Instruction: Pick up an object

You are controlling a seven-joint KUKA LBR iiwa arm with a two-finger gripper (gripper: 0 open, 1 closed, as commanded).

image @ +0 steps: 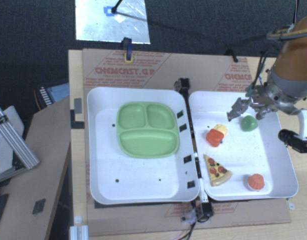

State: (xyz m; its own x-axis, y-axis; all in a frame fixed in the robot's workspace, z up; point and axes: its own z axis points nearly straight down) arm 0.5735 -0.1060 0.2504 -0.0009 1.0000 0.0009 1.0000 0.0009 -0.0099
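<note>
The arm (293,59) reaches in from the right, its orange band above the grey wrist, and its end effector (247,110) hangs over the upper part of the right bin (288,184). One grey finger (237,109) juts out to the left, and I cannot tell whether the fingers are spread or pressed together. A green ball (249,123) lies in the bin just below the end effector, very close to it, but nothing shows the ball pinched between the fingers.

To the left of the ball sits a red and yellow toy (216,135), near the bin's left wall. Below that lies a toy pizza slice (217,170), its crust toward the bin's lower edge. A red and white round toy (255,182) rests near the lower right corner, well apart from the ball.

The left bin (100,184) holds a green divided plate (147,129) in its upper middle, with two small compartments above one long one. Both bins sit side by side on a sheet of brown cardboard (143,69) on the bench (53,134)
</note>
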